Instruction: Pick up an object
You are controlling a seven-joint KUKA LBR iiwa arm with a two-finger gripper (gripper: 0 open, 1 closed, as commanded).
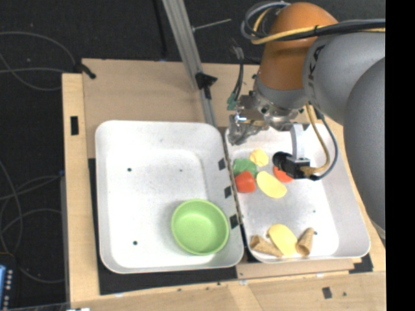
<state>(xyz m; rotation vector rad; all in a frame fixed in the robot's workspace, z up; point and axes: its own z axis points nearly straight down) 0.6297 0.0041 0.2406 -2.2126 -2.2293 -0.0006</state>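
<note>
I see the gripper [241, 129] hovering at the far-left corner of the right bin [337, 235]; I cannot tell its state. 2 toys, green piece [244, 166] and red piece [246, 183], sit just nearer. I'd descend straight onto 1, clear of the bin's wall

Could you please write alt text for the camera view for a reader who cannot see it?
A grey and orange arm hangs its gripper over the back of the right bin, above small toy foods. The left bin holds a green bowl.
</note>
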